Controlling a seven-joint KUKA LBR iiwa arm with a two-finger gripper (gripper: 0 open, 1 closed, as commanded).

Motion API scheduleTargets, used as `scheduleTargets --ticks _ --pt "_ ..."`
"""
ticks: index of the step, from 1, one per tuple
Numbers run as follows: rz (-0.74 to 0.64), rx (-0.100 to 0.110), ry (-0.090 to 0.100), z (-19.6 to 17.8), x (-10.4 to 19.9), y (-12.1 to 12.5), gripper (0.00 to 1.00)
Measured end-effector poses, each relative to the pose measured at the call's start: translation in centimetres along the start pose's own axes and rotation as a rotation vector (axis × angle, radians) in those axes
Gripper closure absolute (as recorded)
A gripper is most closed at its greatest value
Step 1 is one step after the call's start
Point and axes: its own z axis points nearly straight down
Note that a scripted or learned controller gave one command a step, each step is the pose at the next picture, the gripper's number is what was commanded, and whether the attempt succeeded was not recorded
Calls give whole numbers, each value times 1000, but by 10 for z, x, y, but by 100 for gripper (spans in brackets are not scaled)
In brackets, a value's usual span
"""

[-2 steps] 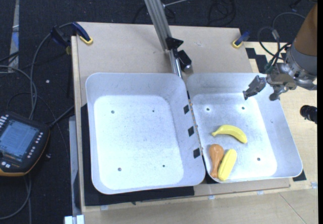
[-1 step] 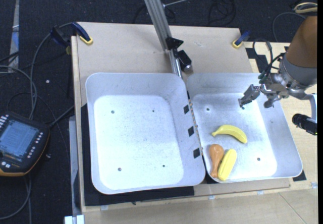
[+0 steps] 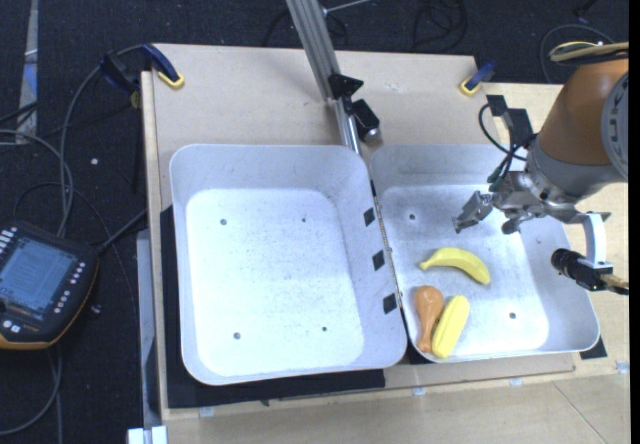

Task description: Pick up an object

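Note:
In the right bin (image 3: 560,332) lie three objects. A yellow banana (image 3: 456,263) rests near the bin's middle. At the front left corner, a yellow corn-like piece (image 3: 450,325) lies against an orange drumstick-shaped piece (image 3: 427,310). My gripper (image 3: 487,222) hovers over the right bin, just behind and slightly right of the banana. Its fingers (image 3: 466,220) stand open with nothing between them.
The left bin (image 3: 190,232) sits beside the right one, their rims overlapping at the centre. A slanted metal bar (image 3: 318,32) with a black clamp (image 3: 358,112) reaches down to the back of the bins. The grey and orange arm (image 3: 590,122) covers the right bin's back right.

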Motion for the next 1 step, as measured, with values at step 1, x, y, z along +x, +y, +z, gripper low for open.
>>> scheduleTargets --ticks 1 --pt "0 -5 -1 -13 -1 1 100"
